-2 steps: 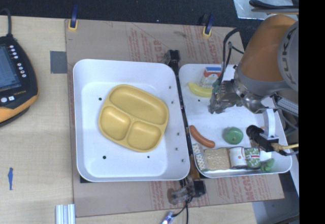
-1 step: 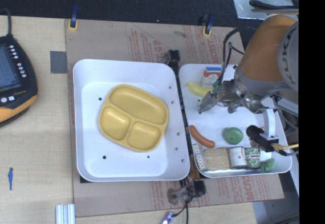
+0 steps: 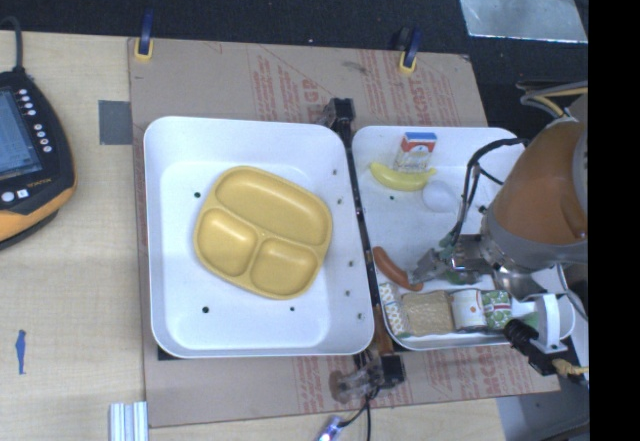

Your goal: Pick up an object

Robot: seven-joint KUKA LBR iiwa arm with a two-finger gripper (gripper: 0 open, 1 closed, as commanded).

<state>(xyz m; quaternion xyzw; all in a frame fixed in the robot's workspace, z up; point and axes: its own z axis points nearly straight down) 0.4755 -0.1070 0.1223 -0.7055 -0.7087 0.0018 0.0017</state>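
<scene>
The right bin [image 3: 385, 144] holds several small objects. A yellow banana [image 3: 402, 176] lies at its far end, with a small red-and-white carton [image 3: 418, 148] just behind it and a pale round piece [image 3: 438, 195] beside it. Along the near edge lie a brown sausage [image 3: 393, 269], a tan slab like a slice of bread [image 3: 425, 312] and a green-labelled can [image 3: 481, 309]. My gripper [image 3: 438, 265] hangs low over the near half of this bin, just right of the sausage and above the bread. Nothing shows as held in it.
The left bin [image 3: 170, 229] carries a yellow divided plate [image 3: 262, 230]. The orange-banded arm [image 3: 545, 194] covers the right bin's right side, and a white cup [image 3: 556, 320] sits below it. A teach pendant [image 3: 25, 154] rests on the bench at far left.
</scene>
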